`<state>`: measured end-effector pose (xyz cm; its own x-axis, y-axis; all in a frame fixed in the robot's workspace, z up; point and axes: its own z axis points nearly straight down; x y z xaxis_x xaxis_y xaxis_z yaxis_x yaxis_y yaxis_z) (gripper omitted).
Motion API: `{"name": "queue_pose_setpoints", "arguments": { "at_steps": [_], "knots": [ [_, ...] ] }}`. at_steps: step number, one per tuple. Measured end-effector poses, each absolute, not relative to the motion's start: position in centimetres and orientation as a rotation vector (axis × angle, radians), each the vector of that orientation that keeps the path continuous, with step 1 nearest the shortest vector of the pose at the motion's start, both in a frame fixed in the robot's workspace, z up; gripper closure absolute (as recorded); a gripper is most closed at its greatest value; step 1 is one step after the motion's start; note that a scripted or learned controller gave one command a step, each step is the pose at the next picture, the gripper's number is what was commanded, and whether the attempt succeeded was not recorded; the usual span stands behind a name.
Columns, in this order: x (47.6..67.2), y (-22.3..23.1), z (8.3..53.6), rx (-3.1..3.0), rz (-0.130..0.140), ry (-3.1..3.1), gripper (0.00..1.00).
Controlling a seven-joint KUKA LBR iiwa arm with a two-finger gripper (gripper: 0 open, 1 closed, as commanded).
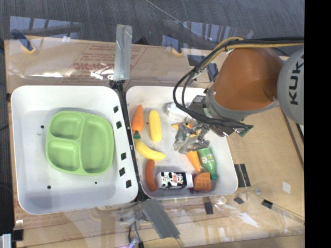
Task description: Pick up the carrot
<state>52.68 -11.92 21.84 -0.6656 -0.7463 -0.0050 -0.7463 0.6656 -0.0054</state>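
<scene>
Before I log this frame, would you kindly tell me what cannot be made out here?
- Gripper, camera view: too blurred and cluttered to tell how its fingers stand, or whether it touches anything.
- Orange carrot-like piece below it: upper end hidden by the gripper.
- White object near the right bin's top wall: partly covered by the arm, not identifiable.
- Green bottle: label too small to read.
</scene>
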Motion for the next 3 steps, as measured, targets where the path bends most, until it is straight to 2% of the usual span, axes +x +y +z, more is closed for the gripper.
{"name": "queue_pose_setpoints", "arguments": {
  "at_steps": [1,2,3],
  "knots": [
    [50.0,-16.6,22.5,-1.602,-0.002,2.702,1.0],
    [48.8,-14.9,12.5,-1.408,-0.027,2.789,1.0],
    [47.9,-9.2,23.8,-1.08,-0.004,2.945,1.0]
  ]
}}
